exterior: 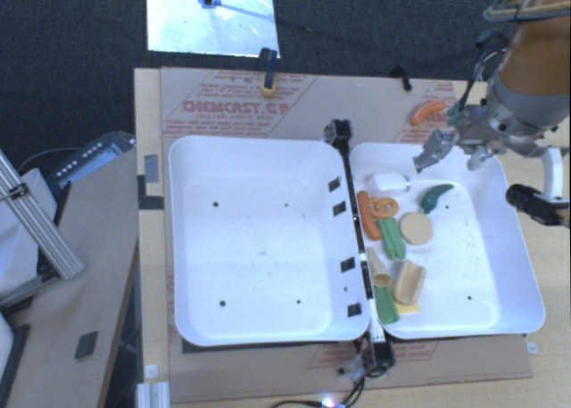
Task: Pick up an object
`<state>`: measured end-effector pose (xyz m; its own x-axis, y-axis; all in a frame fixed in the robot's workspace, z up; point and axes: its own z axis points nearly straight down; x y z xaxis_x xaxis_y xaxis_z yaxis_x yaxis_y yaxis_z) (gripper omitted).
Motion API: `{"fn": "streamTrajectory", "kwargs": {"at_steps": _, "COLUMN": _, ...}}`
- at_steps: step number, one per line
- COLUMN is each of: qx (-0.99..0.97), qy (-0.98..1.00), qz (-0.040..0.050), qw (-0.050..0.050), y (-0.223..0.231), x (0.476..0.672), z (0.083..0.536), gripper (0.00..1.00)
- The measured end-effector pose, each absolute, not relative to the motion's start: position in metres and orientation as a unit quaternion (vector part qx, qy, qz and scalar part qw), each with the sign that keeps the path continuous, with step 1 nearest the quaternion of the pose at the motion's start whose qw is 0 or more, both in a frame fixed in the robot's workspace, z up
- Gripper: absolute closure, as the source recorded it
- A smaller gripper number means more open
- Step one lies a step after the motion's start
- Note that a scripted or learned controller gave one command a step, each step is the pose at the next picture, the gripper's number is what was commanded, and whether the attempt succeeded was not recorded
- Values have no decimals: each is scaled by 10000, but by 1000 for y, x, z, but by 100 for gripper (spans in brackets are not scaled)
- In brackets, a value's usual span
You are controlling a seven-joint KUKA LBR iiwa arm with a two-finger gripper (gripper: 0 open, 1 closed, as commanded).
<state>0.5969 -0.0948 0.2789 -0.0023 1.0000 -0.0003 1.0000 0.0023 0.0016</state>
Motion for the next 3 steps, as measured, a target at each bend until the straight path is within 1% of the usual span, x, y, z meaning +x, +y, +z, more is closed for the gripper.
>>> {"fn": "streamTrajectory", "kwargs": {"at_steps": 1, "qx": 7039, "qy": 7103, "qz": -1, "qw": -15, "y": -23, "x": 604, "z": 197, "gripper": 0}}
{"fn": "streamTrajectory", "kwargs": {"at_steps": 2, "qx": 7043, "qy": 7099, "qz": 1, "qw": -11, "y": 19, "x": 587, "z": 184, "gripper": 0}}
{"fn": "streamTrajectory", "kwargs": {"at_steps": 3, "qx": 7041, "qy": 7101, "qz": 26, "qw": 8, "y": 54, "x": 563, "z": 240, "gripper": 0}}
